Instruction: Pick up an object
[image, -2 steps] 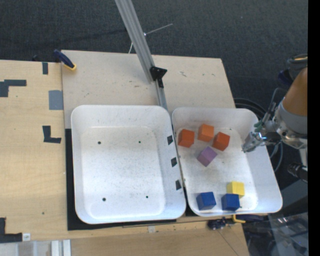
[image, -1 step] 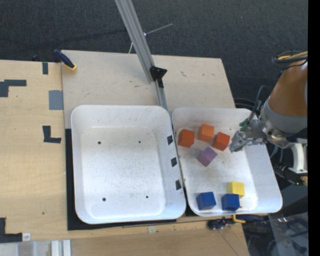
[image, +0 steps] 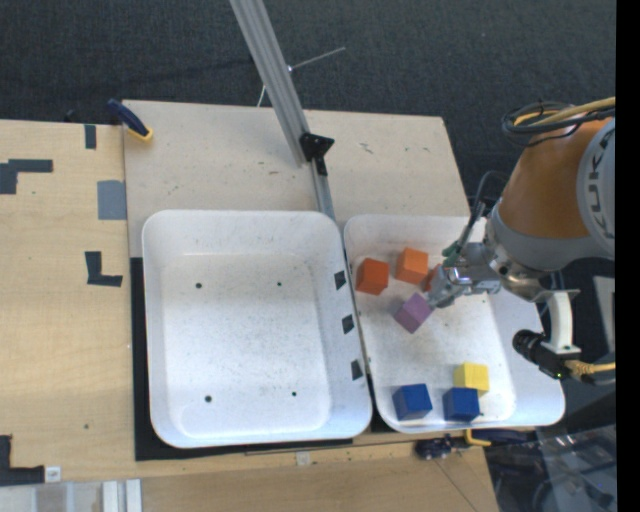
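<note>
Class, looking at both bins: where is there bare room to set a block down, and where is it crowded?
The left bin offers open floor wall to wall. The right bin is crowded: orange blocks, purple block and gripper above, blue blocks and yellow block below.

Light is even and fairly bright, falling from above; the two white bins (image: 240, 330) show no harsh glare. Shadows are soft and short, lying just beside the cubes and under the bin rims. The picture is slightly soft and grainy. The arm (image: 560, 200) near the worktop's (image: 220, 150) right edge looks a little blurred.
</note>
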